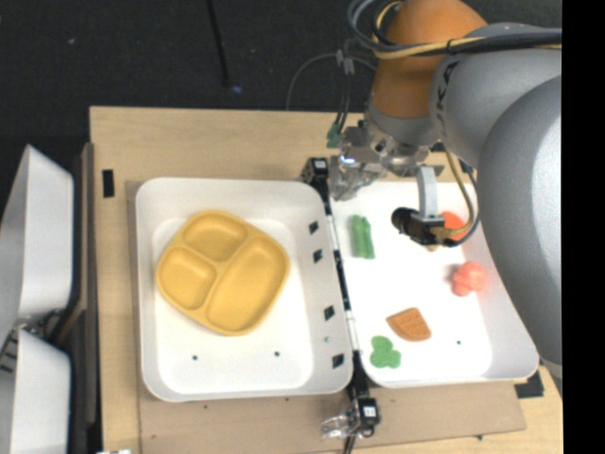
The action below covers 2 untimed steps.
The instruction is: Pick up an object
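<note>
The pincer [348,173] hangs at the far rim of the right bin [506,353], close to the divider between the two bins; from this angle it cannot be told whether it is apart or together, and nothing is seen held in it. The nearest thing to pick is the green stick [361,236], lying flat on the bin floor just beside the divider and a little nearer the camera than the pincer.

To do the grasp well, the pincer probably needs to come forward over the stick's middle, turn so that it closes across the narrow width, and descend straight. The divider wall beside the stick leaves little room on that side.

Farther out, the right bin holds one pink ball [465,279], one orange-brown wedge [409,324] and one green clump [384,352], all well apart. A small red-orange bit [453,222] is too hidden to name. The left bin [156,362] holds one yellow divided plate [222,270]. Two bins stand on one worktop [113,140].
</note>
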{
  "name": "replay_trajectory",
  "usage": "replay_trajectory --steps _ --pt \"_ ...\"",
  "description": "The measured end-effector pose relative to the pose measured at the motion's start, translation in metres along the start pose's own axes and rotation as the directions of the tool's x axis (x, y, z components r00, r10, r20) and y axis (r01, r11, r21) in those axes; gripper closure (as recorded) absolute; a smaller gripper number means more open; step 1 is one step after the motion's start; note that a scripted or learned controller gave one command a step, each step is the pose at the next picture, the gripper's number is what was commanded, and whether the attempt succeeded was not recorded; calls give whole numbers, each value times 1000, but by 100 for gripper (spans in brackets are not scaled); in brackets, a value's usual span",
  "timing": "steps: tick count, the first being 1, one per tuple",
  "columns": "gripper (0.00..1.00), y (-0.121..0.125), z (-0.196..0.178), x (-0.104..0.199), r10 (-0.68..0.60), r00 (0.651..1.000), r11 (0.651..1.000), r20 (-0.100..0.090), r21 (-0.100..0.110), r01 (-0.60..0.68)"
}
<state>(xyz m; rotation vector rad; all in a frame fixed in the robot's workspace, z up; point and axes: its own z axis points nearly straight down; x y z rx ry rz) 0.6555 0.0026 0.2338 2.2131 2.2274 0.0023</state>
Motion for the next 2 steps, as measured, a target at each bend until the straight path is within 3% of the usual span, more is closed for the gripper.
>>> replay_trajectory --steps 1,2 --pt "100 22 -14 50 -1 1000 1000 -1 -2 1" --pt "0 21 -14 46 3 1000 1000 0 2 -3"
